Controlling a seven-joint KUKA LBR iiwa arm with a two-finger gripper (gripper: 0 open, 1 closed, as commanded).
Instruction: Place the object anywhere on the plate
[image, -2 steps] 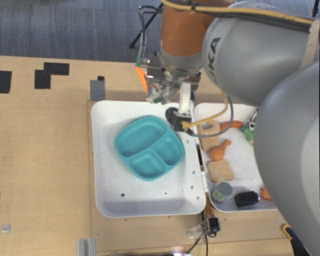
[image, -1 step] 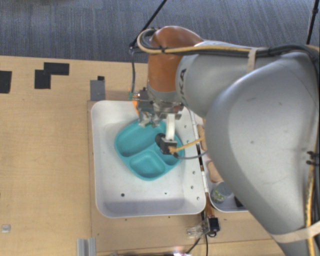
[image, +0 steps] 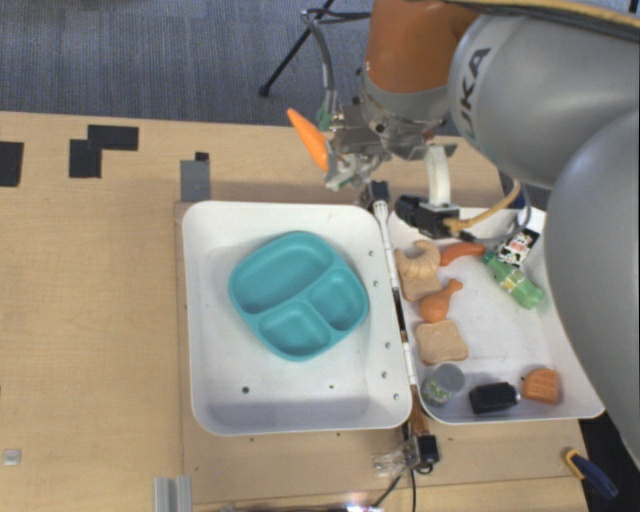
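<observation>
The left bin (image: 200, 330) is smooth white plastic with rounded corners, and in it lies a teal plate (image: 298, 294) of matte plastic, rounded and split into three compartments. Above the bin's back right corner hangs the carrot (image: 309, 137), a small orange cone with a glossy skin; its long axis runs at a slant, the narrow tip toward the upper left and the thick end lower right, against the gripper (image: 335, 150). The metal fingers look closed on that thick end, holding the carrot clear of the plate (well apart from it). Behind them the grey arm (image: 540, 90) bears part of the word KUKA beside its orange band. The right bin (image: 585, 405) holds a jumble: tan bread-like pieces (image: 441, 342), an orange drumstick shape (image: 439, 300), a green bottle (image: 516, 285) with a label too small to read, a grey round lid (image: 443, 381), a black block (image: 493, 397) and a ridged orange waffle (image: 541, 385).
</observation>
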